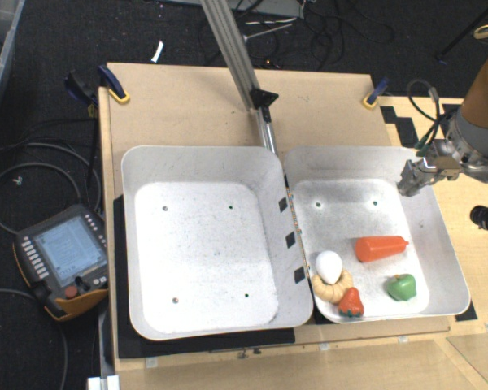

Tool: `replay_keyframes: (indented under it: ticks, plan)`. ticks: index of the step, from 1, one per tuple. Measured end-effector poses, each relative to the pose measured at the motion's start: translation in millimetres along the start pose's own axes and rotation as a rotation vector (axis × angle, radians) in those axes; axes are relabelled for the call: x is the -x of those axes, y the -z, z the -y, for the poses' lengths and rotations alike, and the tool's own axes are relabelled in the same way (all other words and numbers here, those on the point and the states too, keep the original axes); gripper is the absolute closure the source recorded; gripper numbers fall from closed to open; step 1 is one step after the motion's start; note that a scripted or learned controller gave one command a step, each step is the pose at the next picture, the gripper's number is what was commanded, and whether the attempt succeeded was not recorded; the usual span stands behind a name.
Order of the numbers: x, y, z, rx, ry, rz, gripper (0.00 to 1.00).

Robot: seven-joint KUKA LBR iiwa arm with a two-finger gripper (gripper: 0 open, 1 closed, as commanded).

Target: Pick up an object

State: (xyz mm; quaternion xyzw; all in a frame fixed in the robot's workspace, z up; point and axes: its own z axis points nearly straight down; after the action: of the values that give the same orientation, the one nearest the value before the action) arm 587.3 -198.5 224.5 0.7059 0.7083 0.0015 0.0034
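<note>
The right bin (342,197) holds an orange carrot-like piece (381,248), a green pepper (402,287), a white egg (329,266), a tan bread-like piece (333,288) and a small red item (351,301), all in its near half. My gripper (410,179) hangs over the bin's far right rim, well apart from these objects. Nothing shows beneath or between its tip.
The left bin (146,169) lies beside the right one. A grey metal pole (232,47) slants in from the top to the bins' junction. Clamps (114,84) sit at the board's far corners. A teach pendant (61,254) lies at the left.
</note>
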Motion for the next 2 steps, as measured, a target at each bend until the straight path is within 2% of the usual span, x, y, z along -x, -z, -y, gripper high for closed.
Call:
replay_keyframes:
  ticks: [1,2]
  plan:
    - [0,10,-1,-0.004,-0.001,-0.002,1.00]
    - [-58,2,8,-0.009,0.004,-0.005,1.00]
